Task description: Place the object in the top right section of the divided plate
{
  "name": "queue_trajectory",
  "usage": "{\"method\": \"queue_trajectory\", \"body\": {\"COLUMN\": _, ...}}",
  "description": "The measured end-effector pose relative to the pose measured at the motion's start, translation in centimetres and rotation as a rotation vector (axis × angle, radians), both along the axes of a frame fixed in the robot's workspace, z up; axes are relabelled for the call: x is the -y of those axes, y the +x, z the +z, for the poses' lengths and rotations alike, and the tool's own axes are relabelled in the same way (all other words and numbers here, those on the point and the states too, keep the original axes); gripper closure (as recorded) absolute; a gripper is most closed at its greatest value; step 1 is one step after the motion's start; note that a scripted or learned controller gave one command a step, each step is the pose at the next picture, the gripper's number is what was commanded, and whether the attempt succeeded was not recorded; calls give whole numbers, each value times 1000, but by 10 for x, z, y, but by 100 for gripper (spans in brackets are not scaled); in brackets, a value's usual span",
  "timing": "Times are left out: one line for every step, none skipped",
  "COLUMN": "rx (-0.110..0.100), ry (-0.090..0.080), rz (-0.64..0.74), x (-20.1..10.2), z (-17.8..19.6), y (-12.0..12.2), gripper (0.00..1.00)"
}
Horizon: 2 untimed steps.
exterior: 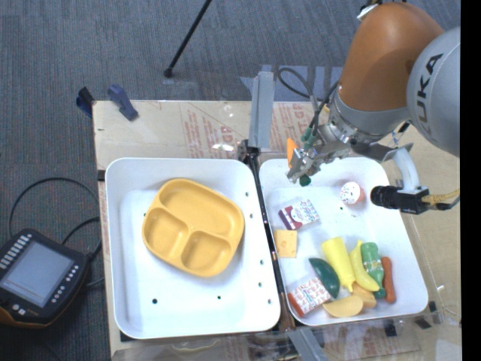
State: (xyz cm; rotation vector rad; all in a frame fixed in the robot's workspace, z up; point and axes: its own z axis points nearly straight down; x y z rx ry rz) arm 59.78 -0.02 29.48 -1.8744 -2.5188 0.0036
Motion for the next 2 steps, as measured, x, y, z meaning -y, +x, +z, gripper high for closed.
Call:
{"method": "queue_trajectory", "body": {"rx": 9, "ry": 1, "rz": 392, "x": -72, "z": 145, "y": 21, "gripper": 100}}
{"method": "queue_trajectory", "body": {"rx": -3, "ry": 2, "rz": 562, "x": -154, "z": 76, "y": 22, "gripper": 100}}
